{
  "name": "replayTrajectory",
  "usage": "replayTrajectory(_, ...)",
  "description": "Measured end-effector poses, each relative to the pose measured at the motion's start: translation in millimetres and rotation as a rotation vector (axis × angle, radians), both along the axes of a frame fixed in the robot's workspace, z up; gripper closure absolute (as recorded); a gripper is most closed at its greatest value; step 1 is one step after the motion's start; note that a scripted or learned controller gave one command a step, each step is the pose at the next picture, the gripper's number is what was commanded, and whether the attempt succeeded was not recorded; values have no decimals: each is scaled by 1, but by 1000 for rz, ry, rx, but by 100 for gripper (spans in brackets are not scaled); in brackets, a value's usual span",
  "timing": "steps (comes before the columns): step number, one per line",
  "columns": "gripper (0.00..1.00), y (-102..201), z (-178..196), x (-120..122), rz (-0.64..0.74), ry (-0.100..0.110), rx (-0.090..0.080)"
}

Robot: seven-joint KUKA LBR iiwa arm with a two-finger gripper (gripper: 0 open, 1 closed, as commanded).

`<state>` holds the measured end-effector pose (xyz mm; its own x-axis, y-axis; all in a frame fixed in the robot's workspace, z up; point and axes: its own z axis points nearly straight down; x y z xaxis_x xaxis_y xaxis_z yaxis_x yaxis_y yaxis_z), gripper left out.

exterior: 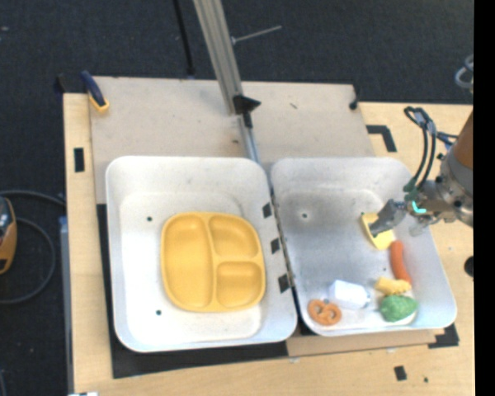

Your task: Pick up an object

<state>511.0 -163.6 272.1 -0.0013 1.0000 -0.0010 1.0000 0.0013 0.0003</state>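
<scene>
Jaws of the gripper point(389, 219) hang low over the right bin point(330, 180), and they come down right at the yellow block point(380, 234), which lies near the right wall of that bin, about halfway along it. I judge this block to be the target, because the arm reaches in from the right and its tip points at the upper edge of the block. Whether the jaws are released or clenched I cannot tell; the dark tip covers a part of the block and no gap is clear, so I do not say the block is grasped. Just below the block lies an orange carrot point(398, 261), close beside it, so a wide approach may push it. Further toward the front edge of the bin sit a small yellow piece point(393, 285), a green broccoli-like toy point(398, 307), a white object point(347, 292) and a brown pretzel point(324, 312), grouped together, well apart from the jaws. In the left bin point(140, 188) rests a yellow divided plate point(213, 261), far from the work. Both bins stand on the tabletop point(173, 114).
</scene>
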Motion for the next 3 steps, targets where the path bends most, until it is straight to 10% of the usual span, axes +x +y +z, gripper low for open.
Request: replayTrajectory(3,0,-7,-105,-3,-2,4,1)
